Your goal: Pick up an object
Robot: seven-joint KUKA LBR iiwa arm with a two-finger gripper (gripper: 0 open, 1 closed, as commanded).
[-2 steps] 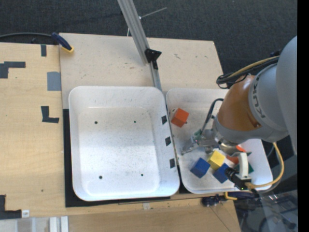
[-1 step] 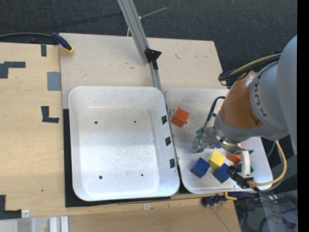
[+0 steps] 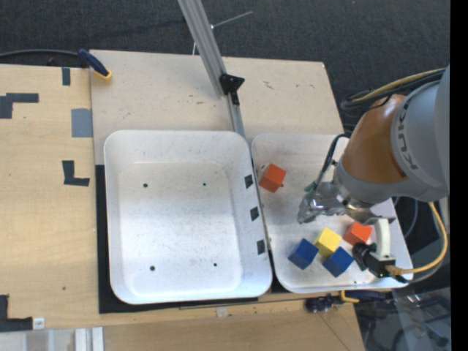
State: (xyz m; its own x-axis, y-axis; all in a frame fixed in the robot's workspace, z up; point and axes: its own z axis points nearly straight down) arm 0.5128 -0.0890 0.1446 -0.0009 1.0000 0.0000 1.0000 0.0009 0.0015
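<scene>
1. Gripper is low over the right bin, near its middle; can't tell how it is set, and no block is visibly in its grasp.
2. Yellow block lies just below it, apart from the tip.
3. Two blue blocks flank the yellow one: one to its lower left, one touching its lower right.
4. Orange block lies right of the yellow one, partly under the wrist.
5. Another orange block lies alone, up-left of the tip, near the bin's left wall.
6. Left bin sits beside the right one, rims touching.
7. Metal rail runs diagonally from the top edge down to where the bins meet.
</scene>
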